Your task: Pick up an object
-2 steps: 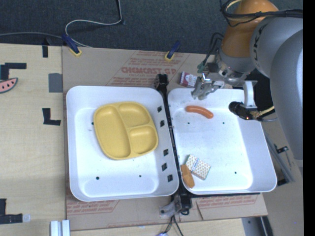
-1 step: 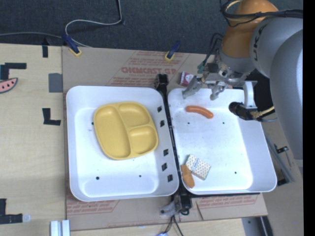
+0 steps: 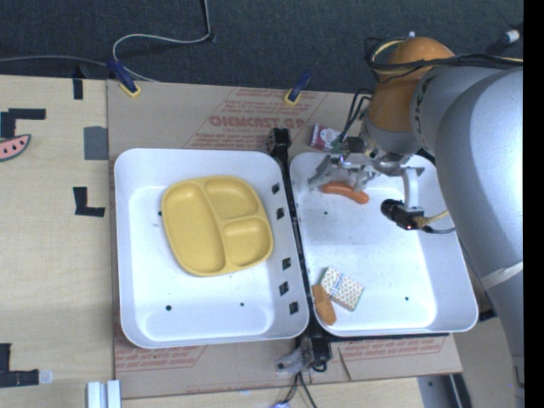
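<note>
My gripper (image 3: 344, 175) is at the far end of the right bin (image 3: 425, 296), low over its floor. Its two grey fingers (image 3: 324, 173) stand spread apart, so it is open. An orange sausage-shaped piece (image 3: 345, 193) lies on the bin floor just in front of the fingertips, and the view does not show it between them. At the near left of the same bin lie a white patterned packet (image 3: 344, 289) and a small orange piece (image 3: 323, 305), touching each other.
A yellow divided plate (image 3: 219, 223) lies in the left bin (image 3: 136, 313). A small wrapped packet (image 3: 321, 136) sits on the cardboard behind the right bin. The arm's grey bulk covers the right bin's right side.
</note>
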